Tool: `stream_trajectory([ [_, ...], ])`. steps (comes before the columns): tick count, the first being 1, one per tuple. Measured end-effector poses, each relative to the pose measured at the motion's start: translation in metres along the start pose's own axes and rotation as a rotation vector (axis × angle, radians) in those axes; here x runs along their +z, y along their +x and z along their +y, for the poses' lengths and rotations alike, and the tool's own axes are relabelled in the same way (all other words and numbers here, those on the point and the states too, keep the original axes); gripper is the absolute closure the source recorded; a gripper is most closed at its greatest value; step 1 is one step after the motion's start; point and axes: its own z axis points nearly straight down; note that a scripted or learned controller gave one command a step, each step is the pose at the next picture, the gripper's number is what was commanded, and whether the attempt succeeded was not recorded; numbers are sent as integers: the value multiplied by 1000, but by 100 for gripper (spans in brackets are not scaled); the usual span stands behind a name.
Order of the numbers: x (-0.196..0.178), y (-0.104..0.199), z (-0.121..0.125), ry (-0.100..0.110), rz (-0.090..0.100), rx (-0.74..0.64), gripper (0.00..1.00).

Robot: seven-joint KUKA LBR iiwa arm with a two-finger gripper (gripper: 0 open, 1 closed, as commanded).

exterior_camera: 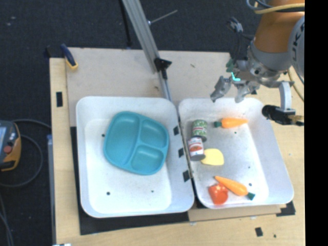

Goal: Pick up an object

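Objects for picking lie in the right bin point(271, 152), and none of them is between the fingers of the hand point(229, 92). Largest of all is the worktop point(102, 70), a pale board that carries two shallow white bins side by side. On the left bin point(92, 188) rests a teal plate point(137, 143) with three compartments, a little above the bin's middle. The grey arm with its orange band point(277, 27) comes in at about two o'clock of the view. A slanted metal rail point(143, 35) runs from twelve o'clock down to the gap between the bins.

The hand hovers over the far rim of the right bin, at about twelve o'clock of that bin. Its two fingers stand wide apart and hold nothing.

Inside the right bin, one carrot point(232, 122) lies at about one o'clock, just below the hand but apart from it. A green-topped can point(199, 128) lies at eleven o'clock, and a second can point(195, 147) with a red label lies just below it, near the left wall. A yellow piece point(213, 157) touches this second can at the bin's middle. Another carrot point(233, 186) lies at six o'clock, and a red round thing point(218, 194) lies just beside its left end.
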Motion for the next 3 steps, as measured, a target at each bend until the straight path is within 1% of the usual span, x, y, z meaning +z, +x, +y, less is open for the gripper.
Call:
stream_trajectory([
  [1,-2,0,1,-4,0,0,0],
  [2,58,-9,3,2,-3,0,0],
  [3,101,-7,2,1,-2,1,0],
])
